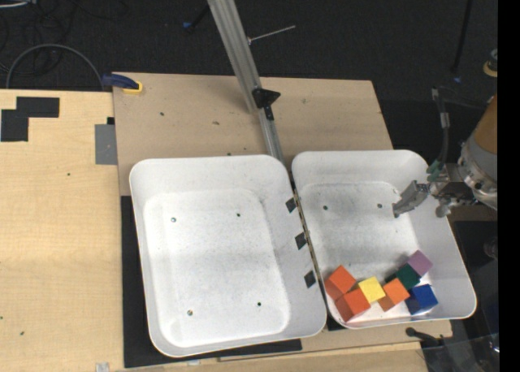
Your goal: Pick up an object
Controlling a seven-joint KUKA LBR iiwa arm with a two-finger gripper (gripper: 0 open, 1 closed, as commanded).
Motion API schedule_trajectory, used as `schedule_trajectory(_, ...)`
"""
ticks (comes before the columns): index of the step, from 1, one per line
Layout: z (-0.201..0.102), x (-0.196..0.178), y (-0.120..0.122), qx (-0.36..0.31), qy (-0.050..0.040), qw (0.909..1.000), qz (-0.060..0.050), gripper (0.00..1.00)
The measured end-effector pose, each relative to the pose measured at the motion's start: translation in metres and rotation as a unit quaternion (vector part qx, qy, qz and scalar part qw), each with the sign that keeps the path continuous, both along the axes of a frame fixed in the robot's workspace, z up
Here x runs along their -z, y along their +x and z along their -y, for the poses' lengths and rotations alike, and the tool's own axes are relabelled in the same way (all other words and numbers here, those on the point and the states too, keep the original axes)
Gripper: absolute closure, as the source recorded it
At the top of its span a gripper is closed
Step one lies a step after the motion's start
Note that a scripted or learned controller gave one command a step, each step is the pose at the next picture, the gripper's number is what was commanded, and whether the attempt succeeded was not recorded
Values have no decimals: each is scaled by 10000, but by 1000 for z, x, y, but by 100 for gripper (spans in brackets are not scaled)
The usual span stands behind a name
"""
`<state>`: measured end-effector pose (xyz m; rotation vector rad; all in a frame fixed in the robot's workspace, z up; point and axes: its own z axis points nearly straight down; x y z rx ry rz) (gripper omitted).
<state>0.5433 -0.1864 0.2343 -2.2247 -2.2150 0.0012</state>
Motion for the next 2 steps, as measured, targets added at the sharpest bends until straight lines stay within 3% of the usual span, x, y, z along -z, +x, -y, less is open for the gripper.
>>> schedule_trajectory(1,-84,144,16,-29,-13,10000,9,0)
schedule_trajectory(2,-83,142,16,4,-1,10000,17,0)
